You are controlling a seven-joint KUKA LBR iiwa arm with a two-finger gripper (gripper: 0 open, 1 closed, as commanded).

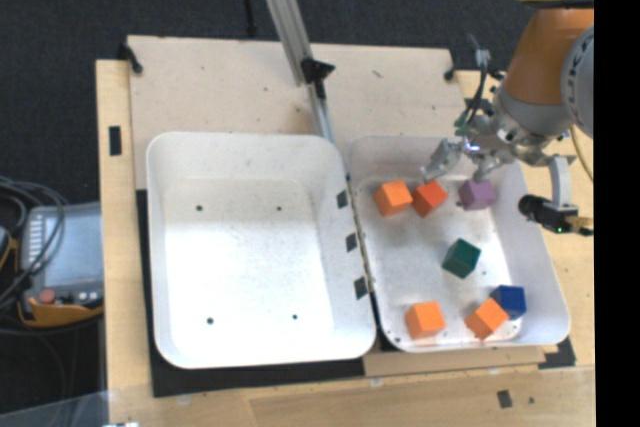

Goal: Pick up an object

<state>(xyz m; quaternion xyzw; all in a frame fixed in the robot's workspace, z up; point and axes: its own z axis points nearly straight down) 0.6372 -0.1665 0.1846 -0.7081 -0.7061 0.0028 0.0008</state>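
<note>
Blocks lie scattered in the right-hand bin, and I count seven of them. An orange block sits near the bin's far left part, with a red-orange block touching or just beside it on the right. A purple block lies a little further right, near the far wall. A dark green block sits around the middle of the bin. Along the near wall I see a second orange block, a third orange block, and a blue block just beside that one.

I see the gripper over the far end of this bin, above the gap between the red-orange and purple blocks. Its fingers appear spread, one slanting down toward the red-orange block. I see nothing held between them. The arm enters from the right, orange band uppermost.

The left-hand bin lies alongside, their walls touching.
</note>
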